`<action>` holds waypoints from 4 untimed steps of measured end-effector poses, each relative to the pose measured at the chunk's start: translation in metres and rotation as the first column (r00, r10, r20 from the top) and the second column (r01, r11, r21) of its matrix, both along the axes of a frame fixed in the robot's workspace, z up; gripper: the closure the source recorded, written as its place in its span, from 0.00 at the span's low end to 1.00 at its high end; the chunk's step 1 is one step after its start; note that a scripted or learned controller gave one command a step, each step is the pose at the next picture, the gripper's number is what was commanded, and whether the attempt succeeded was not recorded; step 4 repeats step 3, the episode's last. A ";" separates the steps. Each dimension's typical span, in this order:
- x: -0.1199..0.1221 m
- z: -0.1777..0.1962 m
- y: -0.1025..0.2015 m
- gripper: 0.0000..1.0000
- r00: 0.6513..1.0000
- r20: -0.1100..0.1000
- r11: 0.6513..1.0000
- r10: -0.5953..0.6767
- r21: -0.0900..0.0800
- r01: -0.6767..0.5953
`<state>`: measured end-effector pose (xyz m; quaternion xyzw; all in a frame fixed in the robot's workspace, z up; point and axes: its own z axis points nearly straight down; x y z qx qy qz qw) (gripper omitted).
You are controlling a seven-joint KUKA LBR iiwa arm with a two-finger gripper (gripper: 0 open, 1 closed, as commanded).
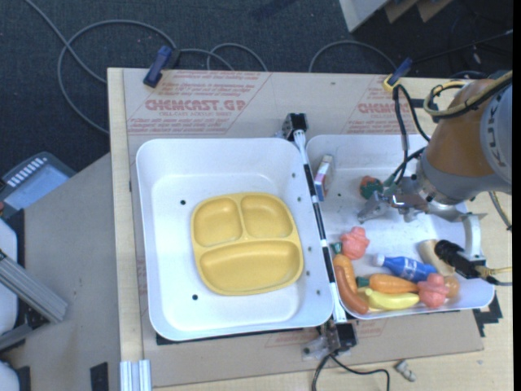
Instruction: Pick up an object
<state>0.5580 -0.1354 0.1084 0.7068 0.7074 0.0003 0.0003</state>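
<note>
Nearest us, the banana (394, 301) lies lengthwise, below-right of the claw (376, 209); we cannot tell the claw's state.

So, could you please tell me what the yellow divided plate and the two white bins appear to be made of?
The yellow divided plate looks like moulded plastic, matte with a soft sheen and rounded compartment ridges. The white bins look like thin formed plastic, smooth and slightly glossy, though that is only a guess.
</note>
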 end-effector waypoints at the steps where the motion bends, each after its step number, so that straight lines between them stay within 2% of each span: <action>1: 0.069 -0.024 0.014 0.00 1.000 0.001 1.000 0.000 0.000 0.000; 2: 0.069 -0.013 0.014 1.00 1.000 0.003 1.000 0.001 -0.003 -0.001; 3: 0.048 0.077 0.079 1.00 1.000 0.002 1.000 0.001 0.001 -0.001; 4: 0.048 0.077 0.079 1.00 1.000 0.002 1.000 0.001 0.001 -0.001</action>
